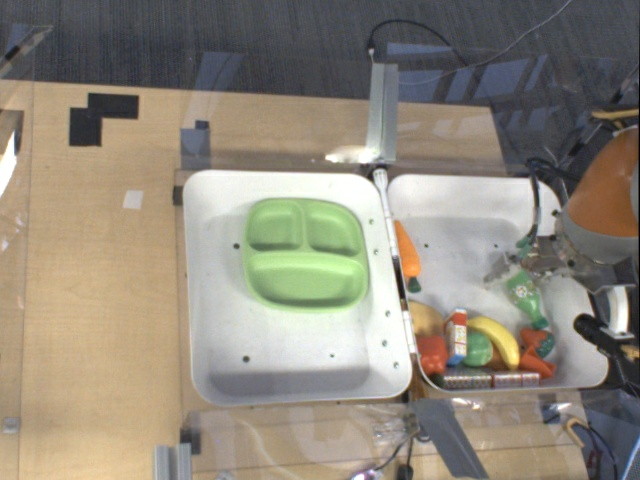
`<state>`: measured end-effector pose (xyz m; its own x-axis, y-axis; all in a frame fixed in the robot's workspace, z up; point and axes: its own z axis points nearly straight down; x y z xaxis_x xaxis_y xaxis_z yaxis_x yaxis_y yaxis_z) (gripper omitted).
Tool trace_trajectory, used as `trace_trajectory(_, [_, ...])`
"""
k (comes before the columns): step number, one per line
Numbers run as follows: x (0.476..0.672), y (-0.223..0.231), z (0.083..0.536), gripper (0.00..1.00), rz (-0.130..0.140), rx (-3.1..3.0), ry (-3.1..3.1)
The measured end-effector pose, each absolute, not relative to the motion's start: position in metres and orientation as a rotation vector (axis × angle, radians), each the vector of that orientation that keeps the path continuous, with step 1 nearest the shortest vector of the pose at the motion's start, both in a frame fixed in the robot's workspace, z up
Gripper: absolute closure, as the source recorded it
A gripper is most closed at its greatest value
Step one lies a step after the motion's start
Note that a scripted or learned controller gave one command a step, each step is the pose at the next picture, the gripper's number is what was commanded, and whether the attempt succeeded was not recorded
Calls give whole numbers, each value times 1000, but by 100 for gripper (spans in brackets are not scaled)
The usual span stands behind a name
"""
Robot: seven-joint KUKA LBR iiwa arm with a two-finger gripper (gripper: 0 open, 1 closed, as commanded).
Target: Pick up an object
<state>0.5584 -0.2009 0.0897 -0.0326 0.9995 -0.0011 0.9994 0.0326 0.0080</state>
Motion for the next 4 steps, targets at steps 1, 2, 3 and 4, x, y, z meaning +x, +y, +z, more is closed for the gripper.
trace_trajectory(1, [561, -200, 98, 100, 12, 2178, 2257])
trace_trajectory(2, [553, -180, 129, 100, 1, 2311, 2128])
trace_trajectory(3, [531, -145, 123, 100, -1, 2399, 2033])
trace_trajectory(4, [510, -133, 95, 100, 33, 2373, 2014])
